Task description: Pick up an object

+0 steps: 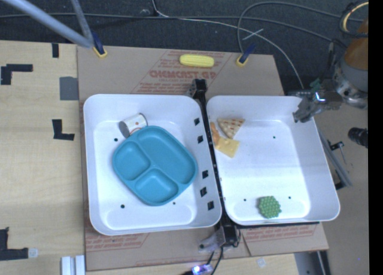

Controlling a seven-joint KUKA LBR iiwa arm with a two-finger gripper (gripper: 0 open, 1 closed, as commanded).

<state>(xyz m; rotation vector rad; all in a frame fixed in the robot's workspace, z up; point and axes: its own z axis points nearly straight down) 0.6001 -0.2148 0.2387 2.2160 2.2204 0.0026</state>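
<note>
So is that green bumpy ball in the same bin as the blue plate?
No, the green ball lies in the right bin; the blue plate is in the left bin.

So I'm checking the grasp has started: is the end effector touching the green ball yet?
Apart. The camera view shows the end effector at the right bin's far corner, the green ball near its front edge.

Left bin (96, 148): blue three-compartment plate (154, 164) lies flat, centred and rotated askew; small white cup (133, 124) on its side just beside the plate's far-left edge, mouth toward the left wall. Right bin (311, 166): waffle-patterned wedge (230, 127) and yellow slice (226, 145) touching, far-left corner. Green bumpy lump (269, 207) near the front wall.
</note>
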